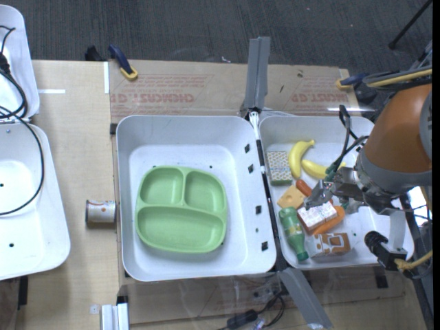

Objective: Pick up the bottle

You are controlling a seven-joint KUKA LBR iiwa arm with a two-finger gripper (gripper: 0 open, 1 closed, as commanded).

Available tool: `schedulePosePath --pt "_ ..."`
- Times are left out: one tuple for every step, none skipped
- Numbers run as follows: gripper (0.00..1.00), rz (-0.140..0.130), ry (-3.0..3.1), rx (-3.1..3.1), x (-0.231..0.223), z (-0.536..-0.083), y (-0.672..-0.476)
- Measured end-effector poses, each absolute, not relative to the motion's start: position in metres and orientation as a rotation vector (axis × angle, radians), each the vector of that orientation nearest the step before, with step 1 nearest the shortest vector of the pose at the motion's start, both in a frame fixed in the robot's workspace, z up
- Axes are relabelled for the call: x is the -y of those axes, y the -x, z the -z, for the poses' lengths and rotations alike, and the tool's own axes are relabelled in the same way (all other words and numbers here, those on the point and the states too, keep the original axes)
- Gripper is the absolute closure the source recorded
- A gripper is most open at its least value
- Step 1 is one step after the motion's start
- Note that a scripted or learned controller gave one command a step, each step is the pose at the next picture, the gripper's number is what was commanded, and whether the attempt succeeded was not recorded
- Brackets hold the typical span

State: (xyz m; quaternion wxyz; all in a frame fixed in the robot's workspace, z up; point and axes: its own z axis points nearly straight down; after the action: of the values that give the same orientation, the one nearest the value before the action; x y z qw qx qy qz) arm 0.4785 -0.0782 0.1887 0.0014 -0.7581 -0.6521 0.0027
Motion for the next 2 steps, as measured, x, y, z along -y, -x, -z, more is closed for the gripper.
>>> schedulePosePath --pt "0.00 -0.009 2.620 1.730 -0.010 -0.189 -0.478" --pt "0.00 -0.010 2.615 1.737 0.090 -0.189 -0.477"
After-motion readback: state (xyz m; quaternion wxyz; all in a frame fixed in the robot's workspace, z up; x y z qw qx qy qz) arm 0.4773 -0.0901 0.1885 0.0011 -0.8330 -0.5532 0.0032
